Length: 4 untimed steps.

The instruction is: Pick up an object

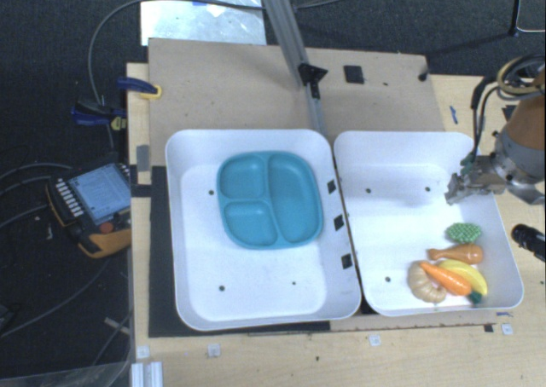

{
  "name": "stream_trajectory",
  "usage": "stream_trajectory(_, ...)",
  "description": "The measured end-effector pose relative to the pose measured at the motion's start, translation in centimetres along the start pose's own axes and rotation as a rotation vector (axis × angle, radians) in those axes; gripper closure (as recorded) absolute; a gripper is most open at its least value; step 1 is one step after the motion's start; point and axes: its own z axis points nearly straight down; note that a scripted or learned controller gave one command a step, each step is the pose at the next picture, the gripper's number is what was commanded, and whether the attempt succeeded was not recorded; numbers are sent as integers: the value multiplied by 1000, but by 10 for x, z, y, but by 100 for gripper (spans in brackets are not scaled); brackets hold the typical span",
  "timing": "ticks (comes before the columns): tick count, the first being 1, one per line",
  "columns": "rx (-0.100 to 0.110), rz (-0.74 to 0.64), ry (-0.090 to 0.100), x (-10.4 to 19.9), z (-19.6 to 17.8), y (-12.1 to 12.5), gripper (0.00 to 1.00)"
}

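Toy food (448, 272) lies piled below the claw (458, 187), well apart.

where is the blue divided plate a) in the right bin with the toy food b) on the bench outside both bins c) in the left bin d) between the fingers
c, the blue divided plate lies flat inside the left bin, while the toy food is piled in the near corner of the right bin.
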Motion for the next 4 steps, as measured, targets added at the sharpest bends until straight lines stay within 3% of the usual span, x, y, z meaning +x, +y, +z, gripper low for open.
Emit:
stream_trajectory(1,0,-1,0,-1,-55,2,100)
stream_trajectory(3,5,-7,5,120,-71,27,100)
stream_trajectory(4,5,-6,4,174,-60,40,100)
